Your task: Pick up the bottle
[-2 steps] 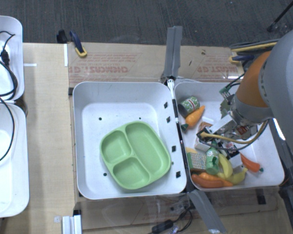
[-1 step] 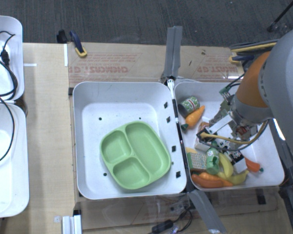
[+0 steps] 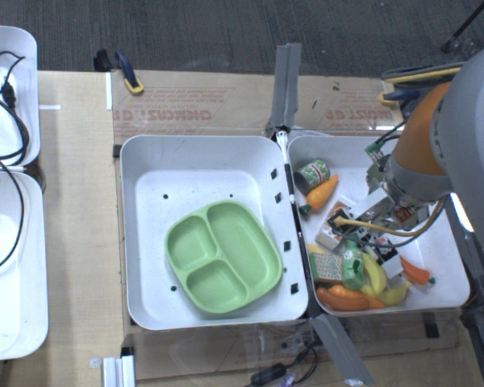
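Cardboard-topped bench (image 3: 185,103); gripper (image 3: 344,226) low in right bin (image 3: 452,293) clutter, finger state indeterminate. Bottle unidentifiable among packed toy food. Green divided plate (image 3: 223,255) sits apart, left bin (image 3: 145,216).

Green tray (image 3: 223,255), left bin (image 3: 141,216), toys right

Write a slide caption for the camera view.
KUKA arm's end effector low over toy food in the right bin; green divided plate in the left bin.
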